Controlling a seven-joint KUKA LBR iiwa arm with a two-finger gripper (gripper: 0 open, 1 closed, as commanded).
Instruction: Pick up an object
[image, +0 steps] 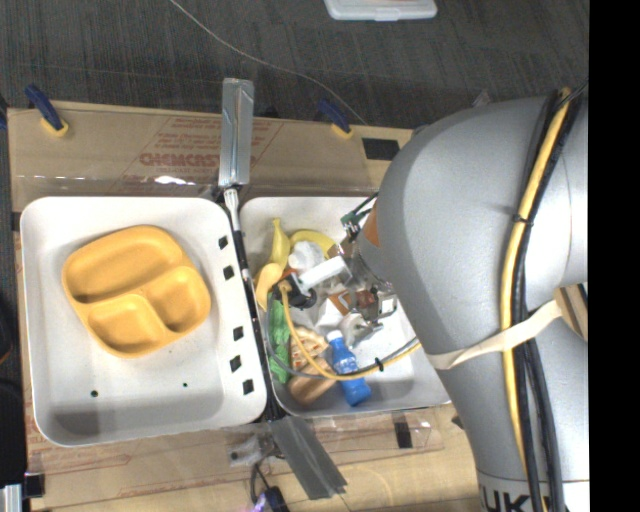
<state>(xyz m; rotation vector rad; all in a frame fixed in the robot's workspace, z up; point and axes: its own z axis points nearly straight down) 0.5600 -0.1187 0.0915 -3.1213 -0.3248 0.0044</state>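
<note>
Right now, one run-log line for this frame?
arm: over right bin | gripper: down among clutter, grasp unconfirmed | nearby: banana, blue bottle | left bin: yellow divided tray

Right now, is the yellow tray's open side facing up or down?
Up: the yellow tray lies in the left bin, its compartments showing.

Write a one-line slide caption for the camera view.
Grey arm reaches into cluttered right bin; yellow tray lies in left bin.

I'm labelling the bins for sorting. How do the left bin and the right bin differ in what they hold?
The left bin holds one yellow divided tray; the right bin holds a jumble, including a banana and a blue bottle. The arm covers part of the right bin, not the left. Both are shallow and white.
</note>
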